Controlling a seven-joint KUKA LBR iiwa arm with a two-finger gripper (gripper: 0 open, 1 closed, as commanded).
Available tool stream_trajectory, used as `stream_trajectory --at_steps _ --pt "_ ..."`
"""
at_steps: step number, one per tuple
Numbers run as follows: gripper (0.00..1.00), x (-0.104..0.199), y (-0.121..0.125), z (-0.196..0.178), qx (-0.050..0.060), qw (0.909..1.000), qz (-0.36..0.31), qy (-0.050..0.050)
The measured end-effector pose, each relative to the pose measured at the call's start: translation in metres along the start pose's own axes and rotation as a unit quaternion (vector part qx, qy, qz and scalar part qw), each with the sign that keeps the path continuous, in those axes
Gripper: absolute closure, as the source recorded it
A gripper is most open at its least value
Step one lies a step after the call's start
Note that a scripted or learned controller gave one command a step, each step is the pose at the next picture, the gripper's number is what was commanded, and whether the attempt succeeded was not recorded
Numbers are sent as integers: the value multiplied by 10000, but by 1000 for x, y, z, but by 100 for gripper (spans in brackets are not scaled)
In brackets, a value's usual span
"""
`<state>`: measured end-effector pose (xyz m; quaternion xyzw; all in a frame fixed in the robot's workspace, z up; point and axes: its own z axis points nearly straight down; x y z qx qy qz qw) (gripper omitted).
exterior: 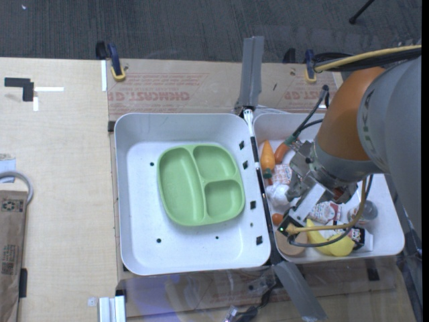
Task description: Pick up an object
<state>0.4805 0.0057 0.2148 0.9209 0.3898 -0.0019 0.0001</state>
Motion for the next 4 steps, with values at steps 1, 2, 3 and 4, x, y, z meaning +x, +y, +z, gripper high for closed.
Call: stream_trajectory --at_steps 1,2,3,4 --pt "100 47 -51 7 10 9998 -208 -13" --pt "100 47 -50 -1 16 9998 -220 -35" --pt "100 66 -31 2 5 9999 -106 -10" --pt "100 44 -47 13 8 9806 1959 -9"
